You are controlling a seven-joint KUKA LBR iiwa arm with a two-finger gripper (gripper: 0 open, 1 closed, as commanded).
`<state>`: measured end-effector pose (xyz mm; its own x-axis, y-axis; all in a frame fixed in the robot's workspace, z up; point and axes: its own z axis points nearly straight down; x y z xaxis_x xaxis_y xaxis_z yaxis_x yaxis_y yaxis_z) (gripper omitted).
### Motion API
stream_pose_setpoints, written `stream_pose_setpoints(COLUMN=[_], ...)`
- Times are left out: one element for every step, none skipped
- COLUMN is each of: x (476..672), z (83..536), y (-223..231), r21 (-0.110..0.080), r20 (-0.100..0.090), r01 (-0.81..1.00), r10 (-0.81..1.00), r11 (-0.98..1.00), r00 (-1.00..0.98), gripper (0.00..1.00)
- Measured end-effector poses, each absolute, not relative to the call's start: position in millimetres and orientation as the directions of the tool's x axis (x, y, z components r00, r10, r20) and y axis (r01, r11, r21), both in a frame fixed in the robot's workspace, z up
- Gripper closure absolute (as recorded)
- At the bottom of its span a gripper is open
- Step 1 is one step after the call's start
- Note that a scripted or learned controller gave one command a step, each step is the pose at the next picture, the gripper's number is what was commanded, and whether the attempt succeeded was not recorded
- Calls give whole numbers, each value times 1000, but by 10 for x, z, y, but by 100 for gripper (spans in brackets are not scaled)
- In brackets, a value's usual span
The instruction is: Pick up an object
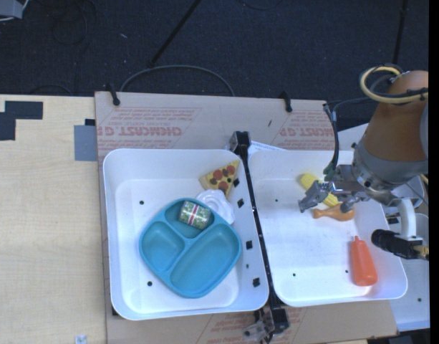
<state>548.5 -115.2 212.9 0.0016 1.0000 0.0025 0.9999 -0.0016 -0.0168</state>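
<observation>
- Gripper [321, 196] sits low in the right bin [305, 292], fingers spread apart with nothing between them.
- Just right of the gripper there's a yellow toy [309, 182] and an orange piece [332, 213], both partly hidden by it, so I can't tell if they're touching.
- Orange bottle [362, 261] lies further right of the gripper, near the bin's lower corner, well apart from it.
- Way left of the gripper, in the left bin [122, 264]: blue tray [194, 264] with a small can [194, 214] in it, a pizza slice toy [220, 175] above that.
</observation>
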Motion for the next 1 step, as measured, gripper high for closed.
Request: stream_pose_setpoints(x=[5512], z=[2196], y=[-1153], r21=[-4], r20=[1], r01=[1000], r10=[1000], r11=[0], r00=[0], gripper=[0])
